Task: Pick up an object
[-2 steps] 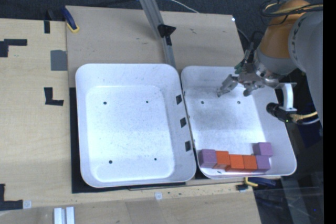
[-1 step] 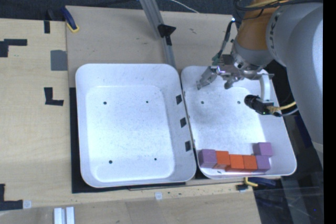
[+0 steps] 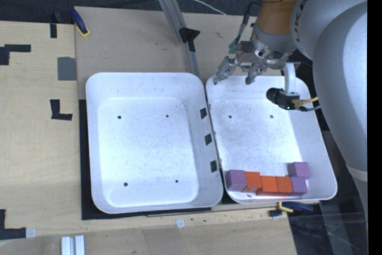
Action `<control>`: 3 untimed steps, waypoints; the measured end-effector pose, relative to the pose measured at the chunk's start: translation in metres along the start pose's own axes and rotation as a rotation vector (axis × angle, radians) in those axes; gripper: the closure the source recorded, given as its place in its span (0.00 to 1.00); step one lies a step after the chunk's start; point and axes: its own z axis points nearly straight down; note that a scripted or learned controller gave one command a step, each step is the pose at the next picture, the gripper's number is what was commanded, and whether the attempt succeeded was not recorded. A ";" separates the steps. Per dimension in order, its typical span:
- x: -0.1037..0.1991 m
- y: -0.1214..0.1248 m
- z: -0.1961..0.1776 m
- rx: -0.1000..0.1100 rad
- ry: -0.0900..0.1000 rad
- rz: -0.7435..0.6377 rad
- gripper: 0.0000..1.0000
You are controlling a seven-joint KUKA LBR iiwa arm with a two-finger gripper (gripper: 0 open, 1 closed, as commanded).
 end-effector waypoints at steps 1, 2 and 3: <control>0.051 -0.009 0.002 0.006 0.000 0.000 0.00; -0.021 -0.017 0.002 0.006 -0.005 0.011 0.00; 0.060 -0.014 0.002 0.005 0.002 -0.003 0.00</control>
